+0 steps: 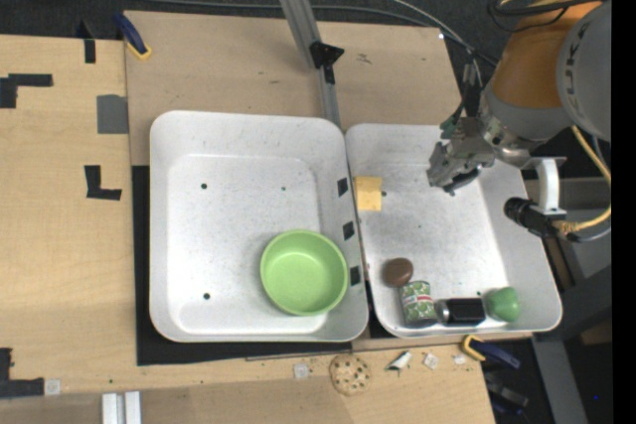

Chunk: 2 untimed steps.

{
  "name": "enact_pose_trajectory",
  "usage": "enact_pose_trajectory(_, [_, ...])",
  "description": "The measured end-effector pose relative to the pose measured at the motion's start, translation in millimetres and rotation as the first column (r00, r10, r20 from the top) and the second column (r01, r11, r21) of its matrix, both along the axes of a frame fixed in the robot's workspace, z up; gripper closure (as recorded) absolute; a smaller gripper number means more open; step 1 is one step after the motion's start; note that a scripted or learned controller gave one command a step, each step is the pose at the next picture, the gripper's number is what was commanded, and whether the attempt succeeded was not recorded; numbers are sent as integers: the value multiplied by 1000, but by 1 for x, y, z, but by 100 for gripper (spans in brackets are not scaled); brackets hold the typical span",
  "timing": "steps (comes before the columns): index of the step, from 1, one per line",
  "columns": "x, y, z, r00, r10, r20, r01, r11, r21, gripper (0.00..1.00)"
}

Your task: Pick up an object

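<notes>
A: Objects lay mostly in the right bin point(517, 243): a yellow block point(369, 194) at its left wall, a brown puck point(398, 270), a can point(416, 303), a black piece point(462, 311) and a green ball point(504, 304) along the near wall. A green bowl point(303, 272) sat in the left bin point(199, 164).

B: And the gripper point(453, 164)?

A: It hung over the far right part of the right bin. I could not tell whether it was apart or together, and nothing showed in it.

B: So the pick was not done.

A: I judged so; choosing, descending and grasping were all left.

B: Room?

A: The bin's middle was open. The near-wall cluster was crowded against the rim; the block hugged the divider. The puck looked easiest to reach.
</notes>
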State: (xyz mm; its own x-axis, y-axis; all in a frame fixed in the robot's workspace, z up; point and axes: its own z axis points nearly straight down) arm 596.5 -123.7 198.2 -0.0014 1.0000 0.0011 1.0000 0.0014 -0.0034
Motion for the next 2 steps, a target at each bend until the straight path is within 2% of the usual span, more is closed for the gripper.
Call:
enact_pose_trajectory(1, [0,0,0,1000,0,0,0,1000,0,0])
enact_pose_trajectory(2, [-6,-1,-47,1000,-1,-8,1,1000,-1,0])
